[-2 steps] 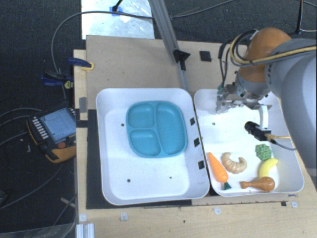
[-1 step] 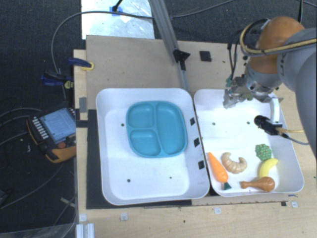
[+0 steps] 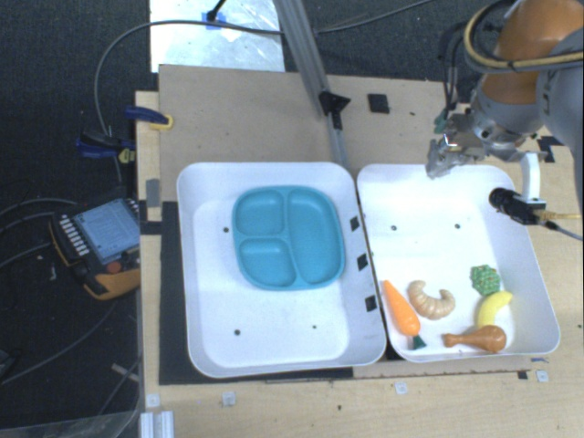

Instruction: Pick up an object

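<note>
Two white bins side by side on the desk [image 3: 237, 99]: left bin [image 3: 205, 327] holding a blue divided plate [image 3: 288, 236], right bin [image 3: 429, 235] holding the small pieces. Arm [image 3: 534, 48] reaching in over the right bin's far rim, hand [image 3: 444, 162] poised there, grip state impossible to tell. Clustered at the near edge, well apart from the hand: carrot [image 3: 401, 308], drumstick [image 3: 477, 338], shrimp [image 3: 431, 299], banana [image 3: 493, 307], broccoli [image 3: 484, 278]. Approach step, apparently; next, travel toward the near edge, then descent onto one piece.
</note>
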Available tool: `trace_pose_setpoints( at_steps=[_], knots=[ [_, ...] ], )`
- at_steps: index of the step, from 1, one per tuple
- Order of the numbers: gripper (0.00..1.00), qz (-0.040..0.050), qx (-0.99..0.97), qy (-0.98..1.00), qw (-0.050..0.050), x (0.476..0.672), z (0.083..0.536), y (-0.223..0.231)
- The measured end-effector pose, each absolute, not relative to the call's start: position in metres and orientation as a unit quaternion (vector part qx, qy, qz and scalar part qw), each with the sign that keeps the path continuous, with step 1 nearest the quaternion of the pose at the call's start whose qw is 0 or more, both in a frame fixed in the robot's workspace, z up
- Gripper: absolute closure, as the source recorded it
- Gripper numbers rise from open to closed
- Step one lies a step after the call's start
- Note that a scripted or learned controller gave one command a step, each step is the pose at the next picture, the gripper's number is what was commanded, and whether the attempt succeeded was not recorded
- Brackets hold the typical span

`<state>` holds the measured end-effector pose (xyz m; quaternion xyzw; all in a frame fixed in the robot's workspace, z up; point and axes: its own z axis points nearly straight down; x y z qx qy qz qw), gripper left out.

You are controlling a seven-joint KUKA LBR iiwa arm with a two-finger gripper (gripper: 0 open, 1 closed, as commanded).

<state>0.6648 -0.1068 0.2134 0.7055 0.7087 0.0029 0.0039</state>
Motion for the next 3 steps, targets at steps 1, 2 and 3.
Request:
trace_pose_setpoints(
  at_steps=[1,2,3],
  knots=[
    [1.0,0.0016,0.705,0.709,0.002,0.666,0.235,-0.107],
    [1.0,0.0005,0.704,0.71,0.0,0.653,0.226,-0.057],
    [1.0,0.0009,0.704,0.71,-0.001,0.64,0.224,-0.011]
  ],
)
